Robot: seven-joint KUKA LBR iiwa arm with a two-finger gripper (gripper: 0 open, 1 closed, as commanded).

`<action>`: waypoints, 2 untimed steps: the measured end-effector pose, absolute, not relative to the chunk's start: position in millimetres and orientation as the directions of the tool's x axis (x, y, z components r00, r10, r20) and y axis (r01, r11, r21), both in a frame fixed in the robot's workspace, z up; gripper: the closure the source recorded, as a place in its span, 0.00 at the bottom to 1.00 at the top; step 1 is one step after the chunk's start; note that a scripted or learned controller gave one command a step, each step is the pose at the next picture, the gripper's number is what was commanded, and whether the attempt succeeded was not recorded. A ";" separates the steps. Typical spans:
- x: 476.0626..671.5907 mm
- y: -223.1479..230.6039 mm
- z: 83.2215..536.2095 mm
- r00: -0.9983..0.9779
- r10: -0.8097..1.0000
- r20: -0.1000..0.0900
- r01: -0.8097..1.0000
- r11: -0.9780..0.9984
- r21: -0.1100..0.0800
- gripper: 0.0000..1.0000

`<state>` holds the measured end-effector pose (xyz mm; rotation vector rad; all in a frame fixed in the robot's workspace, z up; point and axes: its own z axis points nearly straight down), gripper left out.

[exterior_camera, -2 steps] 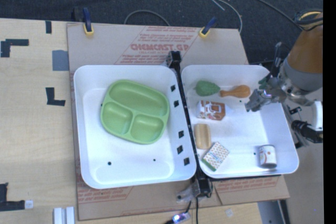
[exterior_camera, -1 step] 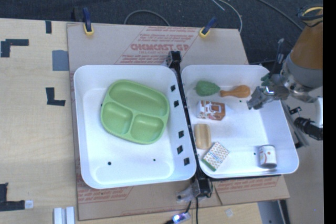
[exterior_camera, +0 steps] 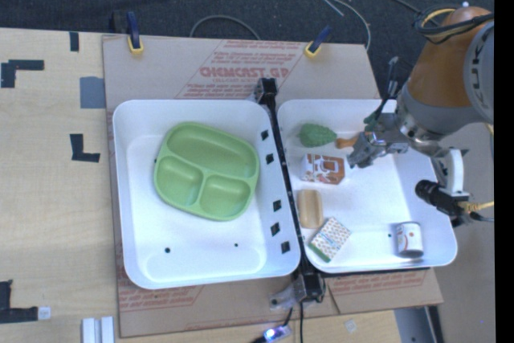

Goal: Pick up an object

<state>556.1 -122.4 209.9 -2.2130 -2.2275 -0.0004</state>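
Grey arm with orange band (exterior_camera: pixel 450 60) enters from the right, bent down over the right-hand shallow white bin (exterior_camera: pixel 426 213); its dark two-finger pincer (exterior_camera: pixel 361 153) sits low near that bin's upper middle, pointing leftward. Whether the fingers are apart or together cannot be told, the tip being dark and small against the wrist. Just beside the pincer tip lies a small orange piece (exterior_camera: pixel 345 143), touching or nearly touching a bumpy green leafy-looking lump (exterior_camera: pixel 317 134) at the bin's upper left (contact between pincer and orange piece too fine to settle). Below these, a flat white-and-brown printed packet (exterior_camera: pixel 323 168); under it, a tan oblong block (exterior_camera: pixel 310 208) lying close to the divider between bins. Lower still, a green-and-white patterned square pouch (exterior_camera: pixel 330 238), tilted, near the bin's front wall. Well apart, in the lower right corner, a small silver can with a red mark (exterior_camera: pixel 407 239) on its side. Nothing seen between the fingers. Left-hand shallow white bin (exterior_camera: pixel 132 197) holds one light green plastic compartment tray (exterior_camera: pixel 207 170), three sections, lying flat and slightly rotated in the upper middle. Both bins rest side by side on a brown cardboard sheet (exterior_camera: pixel 233 68) clamped to the pale wooden desk (exterior_camera: pixel 48 165).
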 end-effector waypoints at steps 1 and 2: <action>546.9 -73.7 221.2 -0.006 1.000 0.002 1.000 0.006 -0.001 1.00; 539.8 -22.3 211.1 -0.006 1.000 0.001 1.000 0.006 -0.003 1.00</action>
